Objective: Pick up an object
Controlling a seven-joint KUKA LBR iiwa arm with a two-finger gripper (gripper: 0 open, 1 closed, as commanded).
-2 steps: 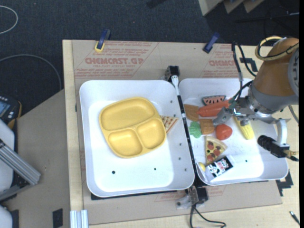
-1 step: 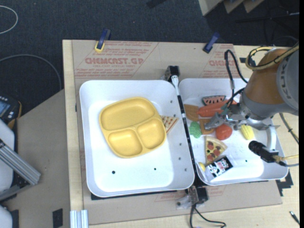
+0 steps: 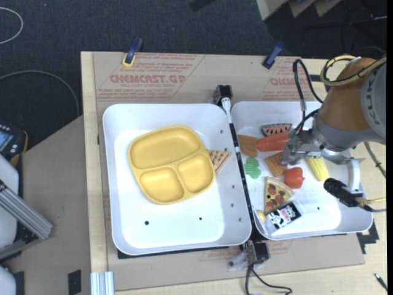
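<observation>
The bench is covered with a sheet of brown cardboard (image 3: 184, 72) with red printed letters, held by two clamps at the far edge, and around it the floor (image 3: 92, 11) is dark carpet. The left bin (image 3: 123, 226) holds a yellow divided plate (image 3: 171, 163), and a waffle-pattern toy piece (image 3: 219, 159) lies just beside the plate. The right bin (image 3: 334, 217) holds many toy foods. The gripper (image 3: 293, 154) is low among them; if it is open or closed I cannot tell, and I see nothing held in it. An orange carrot (image 3: 272, 143) lies just beside it, the watermelon slice (image 3: 276, 129) behind that, and a red tomato (image 3: 294, 176) near it in front. A pizza slice (image 3: 277, 193) lies closer to the camera.
</observation>
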